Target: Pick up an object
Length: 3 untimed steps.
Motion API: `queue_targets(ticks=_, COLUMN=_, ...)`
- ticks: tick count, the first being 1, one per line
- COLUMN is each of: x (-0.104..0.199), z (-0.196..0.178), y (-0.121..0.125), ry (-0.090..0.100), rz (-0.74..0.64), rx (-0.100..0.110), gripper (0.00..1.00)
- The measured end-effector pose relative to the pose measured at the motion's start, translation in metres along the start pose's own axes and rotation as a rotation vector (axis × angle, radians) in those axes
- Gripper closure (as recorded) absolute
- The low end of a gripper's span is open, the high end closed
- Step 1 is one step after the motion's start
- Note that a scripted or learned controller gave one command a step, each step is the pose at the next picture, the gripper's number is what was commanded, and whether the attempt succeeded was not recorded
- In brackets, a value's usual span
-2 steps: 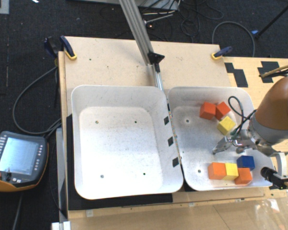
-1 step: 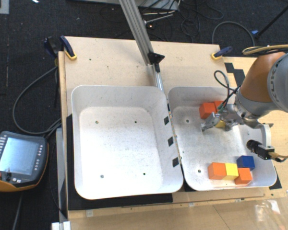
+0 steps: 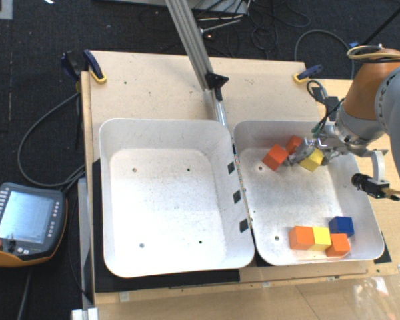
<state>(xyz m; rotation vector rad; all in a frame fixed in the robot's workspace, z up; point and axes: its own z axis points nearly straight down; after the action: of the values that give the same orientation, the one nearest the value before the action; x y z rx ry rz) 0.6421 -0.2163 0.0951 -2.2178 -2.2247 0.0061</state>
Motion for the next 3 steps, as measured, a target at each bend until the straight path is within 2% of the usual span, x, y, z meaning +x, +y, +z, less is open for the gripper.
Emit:
queue_targets(ticks=1, x=0.002, z=-0.01, y=0.0, ry=0.0, rz=-0.002, rx=-0.002, gripper=1.0)
queue_targets(ticks=2, x=0.058, z=-0.071, y=0.011, ry=0.003, rz=-0.005, rx=-0.011, gripper=1.0)
queue_targets(ticks=3, x=0.158, z=-0.102, y=0.019, ry=0.005, rz=-0.007, rx=-0.007, gripper=1.0)
